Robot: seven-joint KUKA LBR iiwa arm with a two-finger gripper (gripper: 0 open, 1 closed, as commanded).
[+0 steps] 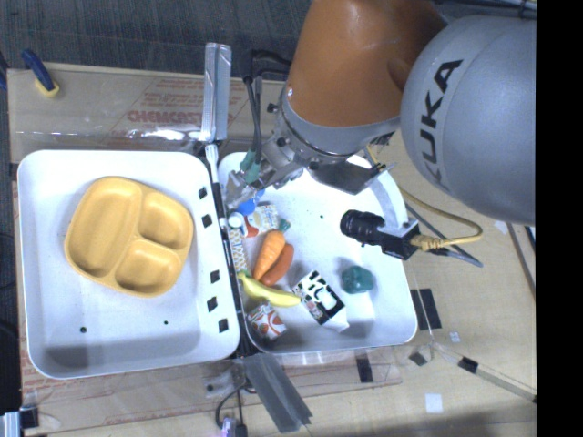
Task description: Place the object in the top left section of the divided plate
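Note:
A yellow divided plate [127,235] with three sections lies in the left bin [55,335]. The right bin [392,326] holds the loose objects: an orange carrot [271,255], a yellow banana [269,292], a black-and-white patterned box [319,297], a teal lump [357,279], a small blue-and-white packet [259,215] and a reddish-white item [266,321]. My gripper [244,182] is low at the right bin's upper left corner, just above the packet, under the orange wrist. I cannot make out whether anything sits between its fingers.
A metal divider [219,153] runs between the two bins. A checkered strip [239,248] lies along the right bin's left wall. A blue-and-yellow tool [38,71] sits on the bench at the far left. The big grey arm covers the upper right.

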